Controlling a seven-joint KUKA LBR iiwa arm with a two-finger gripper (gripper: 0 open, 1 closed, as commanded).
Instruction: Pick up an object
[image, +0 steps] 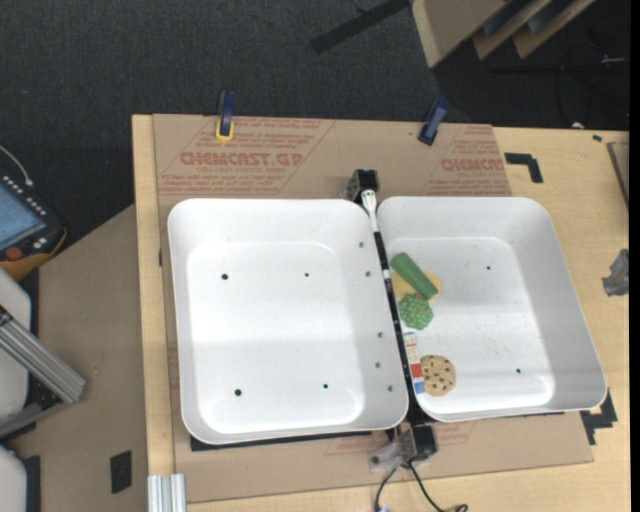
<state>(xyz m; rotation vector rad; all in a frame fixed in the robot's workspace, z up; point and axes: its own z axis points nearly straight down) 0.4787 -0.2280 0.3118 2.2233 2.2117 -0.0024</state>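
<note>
Four small toys (417, 314) crowd the right bin's (560, 300) left wall, the yellow one (403, 288) half hidden; pincer state unclear

Brown bench (300, 150), two white bins (200, 300)

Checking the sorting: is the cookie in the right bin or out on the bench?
In. The cookie lies on the right bin floor, near its left wall.
</note>
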